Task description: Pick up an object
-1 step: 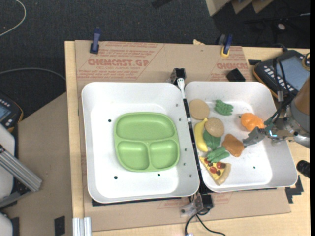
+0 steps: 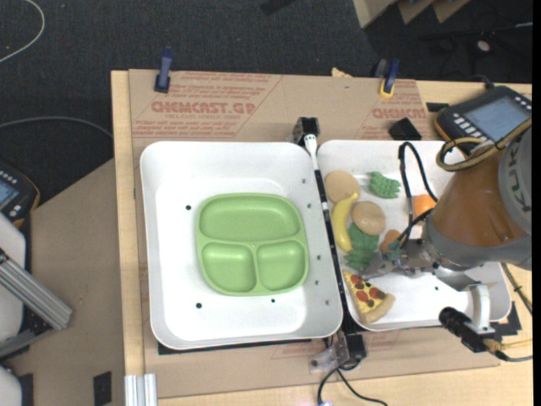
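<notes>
- Green toy leaves (image 2: 363,245) lie just beyond the gripper (image 2: 382,263), on its far-left side, in the right bin (image 2: 423,311).
- Whether the gripper is spread or pressed together I cannot tell; its tip is low among the toys, and nothing is visibly pinched in it.
- A yellow banana (image 2: 341,220) lies a little further left of the tip, its long axis running away from the camera, roughly across the arm's reach.
- A round tan piece (image 2: 368,217) sits just beyond the tip, touching the green leaves.
- A pizza slice (image 2: 368,296) lies on the near side of the tip, close by.
- My judgement: the green leaves are the nearest candidate, so a small shift leftward should line the gripper up.
- The green divided plate (image 2: 252,244) in the left bin (image 2: 169,311) is well apart.
</notes>
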You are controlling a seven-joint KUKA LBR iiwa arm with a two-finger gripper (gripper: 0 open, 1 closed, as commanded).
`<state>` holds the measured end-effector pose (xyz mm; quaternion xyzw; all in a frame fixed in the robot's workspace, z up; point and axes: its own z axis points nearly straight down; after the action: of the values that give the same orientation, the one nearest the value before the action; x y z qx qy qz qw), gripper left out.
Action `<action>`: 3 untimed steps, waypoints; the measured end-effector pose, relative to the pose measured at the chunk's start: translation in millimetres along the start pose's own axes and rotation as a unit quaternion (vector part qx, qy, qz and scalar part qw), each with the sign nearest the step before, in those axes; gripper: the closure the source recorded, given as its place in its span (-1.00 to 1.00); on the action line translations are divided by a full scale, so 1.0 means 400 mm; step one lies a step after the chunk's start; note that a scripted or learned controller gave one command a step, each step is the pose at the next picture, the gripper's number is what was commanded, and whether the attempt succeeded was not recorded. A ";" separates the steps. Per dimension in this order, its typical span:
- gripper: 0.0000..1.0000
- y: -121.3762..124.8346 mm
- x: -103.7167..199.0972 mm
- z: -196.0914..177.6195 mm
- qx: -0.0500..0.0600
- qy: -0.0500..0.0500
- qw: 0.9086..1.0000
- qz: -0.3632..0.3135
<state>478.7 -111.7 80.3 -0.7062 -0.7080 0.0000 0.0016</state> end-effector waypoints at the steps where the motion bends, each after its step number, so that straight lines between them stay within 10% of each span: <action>1: 1.00 0.001 -0.008 -0.036 -0.002 -0.002 1.000 0.002; 2: 1.00 0.002 -0.008 -0.061 -0.003 -0.002 1.000 0.002; 3: 1.00 0.007 0.208 -0.335 -0.007 0.001 1.000 -0.004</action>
<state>481.8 -28.8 214.6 -0.7031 -0.7111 -0.0054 -0.0031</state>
